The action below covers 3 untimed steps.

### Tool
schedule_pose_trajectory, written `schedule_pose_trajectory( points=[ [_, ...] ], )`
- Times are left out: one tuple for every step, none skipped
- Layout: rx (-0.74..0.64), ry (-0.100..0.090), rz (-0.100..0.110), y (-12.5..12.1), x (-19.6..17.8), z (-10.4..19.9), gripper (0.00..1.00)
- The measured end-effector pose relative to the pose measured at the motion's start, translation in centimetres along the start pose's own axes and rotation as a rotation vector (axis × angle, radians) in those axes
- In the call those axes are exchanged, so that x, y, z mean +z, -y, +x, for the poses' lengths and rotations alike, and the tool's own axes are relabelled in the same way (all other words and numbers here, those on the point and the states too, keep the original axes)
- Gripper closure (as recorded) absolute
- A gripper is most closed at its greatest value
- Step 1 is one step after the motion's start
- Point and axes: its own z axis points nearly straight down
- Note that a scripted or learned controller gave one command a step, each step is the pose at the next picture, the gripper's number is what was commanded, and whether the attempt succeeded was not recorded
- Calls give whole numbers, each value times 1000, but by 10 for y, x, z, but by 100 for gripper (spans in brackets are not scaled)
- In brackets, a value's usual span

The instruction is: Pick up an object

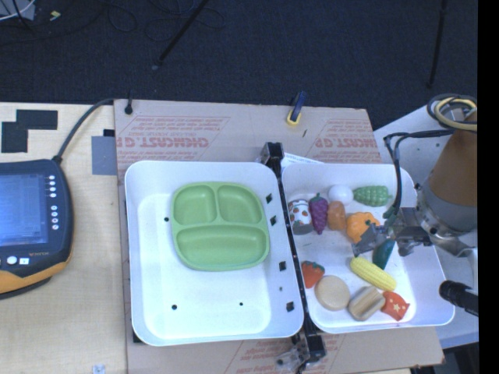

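My gripper (383, 242) is low over the right bin (425, 287), reaching in from the right under the grey arm (456, 189) with its orange band. It stands open. A dark teal toy (383, 253) lies between its spread fingers, and I cannot tell whether they touch it. An orange fruit (360, 225) sits just left of the gripper. A yellow corn cob (373, 273) lies just below it.
Also in the right bin are purple grapes (318, 211), a white egg (341, 194), a green vegetable (371, 195), a tan disc (333, 292), a bread roll (365, 302) and a red piece (395, 306). A green divided plate (220, 226) lies in the left bin (148, 287).
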Motion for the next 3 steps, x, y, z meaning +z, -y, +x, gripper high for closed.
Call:
schedule_pose_trajectory(
  points=[
    [-1,1,-8,-2,-4,0,0],
    [-2,0,-3,9,51,1,0],
    [-2,0,-3,7,116,0,0]
  ],
)
